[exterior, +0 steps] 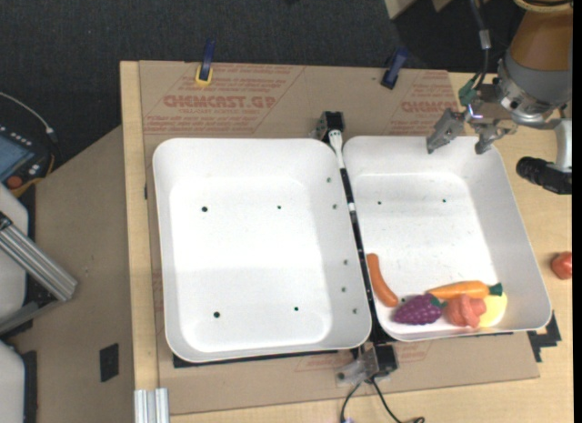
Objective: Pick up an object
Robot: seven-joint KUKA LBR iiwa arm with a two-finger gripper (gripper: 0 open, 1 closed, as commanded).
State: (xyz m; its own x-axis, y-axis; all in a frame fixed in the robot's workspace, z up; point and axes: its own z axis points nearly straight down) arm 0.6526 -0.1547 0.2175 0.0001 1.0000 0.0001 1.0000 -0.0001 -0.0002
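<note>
The gripper (465,134) hovers with fingers spread at the right bin's (509,221) far edge; descending here risks clipping the rim, with the toys (436,304) well apart.

A single fixed camera is looking down on the bench (273,85) at a slant from above, standing far enough back to be taking in both white bins whole. The left bin (182,230) is lying near the centre of the frame, the right bin (509,212) beside it. The arm (546,39) is reaching in from the upper right corner.
</note>
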